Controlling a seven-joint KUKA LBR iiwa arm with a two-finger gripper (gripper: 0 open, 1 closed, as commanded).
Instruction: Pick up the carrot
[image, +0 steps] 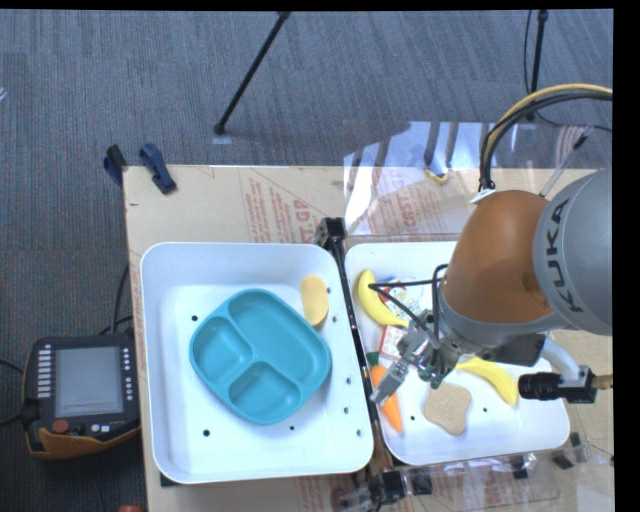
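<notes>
- My end effector (398, 383) hangs over the left side of the right bin (560, 425), its metal fingers (392, 379) angled down toward the bin's left wall; I cannot tell how far apart they stand, since my own wrist hides most of them.
- The carrot (390, 408) lies on the right bin's floor just below the fingers, a short, tapered orange piece with its narrow tip pointing down the view. Whether the fingers touch it I cannot tell.
- Just right of the carrot sits a tan slice of bread (447, 408), flat and matte with a rounded outline.
- Two bananas share that bin: one curved banana (377, 301) near the top left, smooth and yellow, and a second banana (492, 378) right of the bread.
- A small printed packet (404, 297) (red and white, too small to read) lies beside the upper banana.
- The left bin (165, 400), glossy white, holds a teal divided plate (260, 354) with three compartments and rounded corners, and a pale yellow oval piece (315, 298) touching its upper right edge.
- Both bins rest on a brown cardboard-covered counter (240, 200).
</notes>
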